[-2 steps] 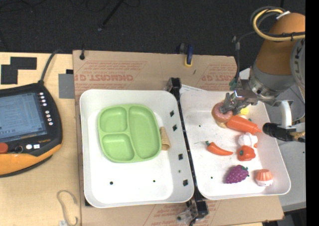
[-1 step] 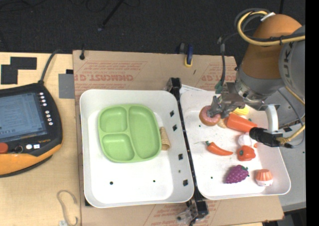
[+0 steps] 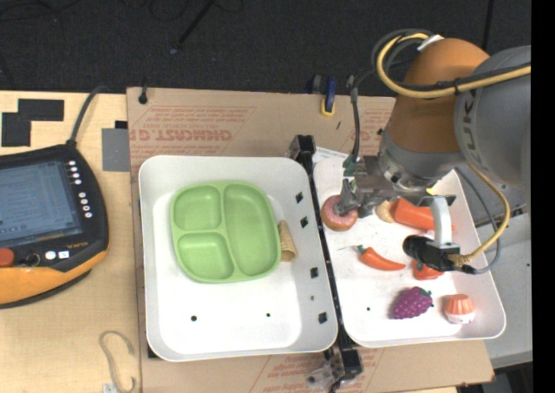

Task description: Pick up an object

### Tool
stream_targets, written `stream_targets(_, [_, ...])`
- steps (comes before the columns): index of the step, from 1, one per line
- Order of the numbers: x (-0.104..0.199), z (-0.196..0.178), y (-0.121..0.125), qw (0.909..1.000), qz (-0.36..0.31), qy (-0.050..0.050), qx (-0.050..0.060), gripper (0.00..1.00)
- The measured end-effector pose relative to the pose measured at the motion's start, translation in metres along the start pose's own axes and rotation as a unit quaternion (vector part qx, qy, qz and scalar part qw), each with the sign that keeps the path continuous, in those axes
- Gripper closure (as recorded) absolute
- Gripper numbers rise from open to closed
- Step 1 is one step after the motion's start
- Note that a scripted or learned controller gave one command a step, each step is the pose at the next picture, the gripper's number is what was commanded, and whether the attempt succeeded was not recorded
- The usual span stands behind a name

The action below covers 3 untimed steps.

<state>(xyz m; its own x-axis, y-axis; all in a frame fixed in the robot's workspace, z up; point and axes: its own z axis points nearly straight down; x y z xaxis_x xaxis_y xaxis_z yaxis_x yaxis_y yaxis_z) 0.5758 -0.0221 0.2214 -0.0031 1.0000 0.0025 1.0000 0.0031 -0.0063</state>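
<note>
While the arm (image 3: pixel 451 114) reaches in from three o'clock, its jaws (whether wide or narrow I cannot tell) sit at the pink doughnut (image 3: pixel 337 212) in the right bin (image 3: pixel 486 317).

A: Illumination is even and fairly bright across the bench; the two white bins (image 3: pixel 173 313) read near-white without blown highlights, apart from a mild sheen on the green divided plate (image 3: pixel 224 232).

B: Shadows are soft and short. The arm (image 3: pixel 451 114) casts a faint shade on the right bin floor beneath it. The dark backdrop above the bench is underexposed, its cables barely resolved.

A: Focus is moderate throughout; fine edges look slightly soft and grainy. Straight bin rims bow only slightly toward the frame edges.
</note>
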Motion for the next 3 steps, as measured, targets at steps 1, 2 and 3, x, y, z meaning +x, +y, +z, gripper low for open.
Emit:
stream_targets(1, [0.021,-0.002,0.001,1.0000,0.001,-0.001,-0.001,1.00])
stream_targets(2, [0.029,0.004,0.006,1.0000,0.002,-0.001,-0.001,1.00])
stream_targets(3, [0.029,0.001,-0.004,1.0000,0.004,-0.001,0.000,1.00])
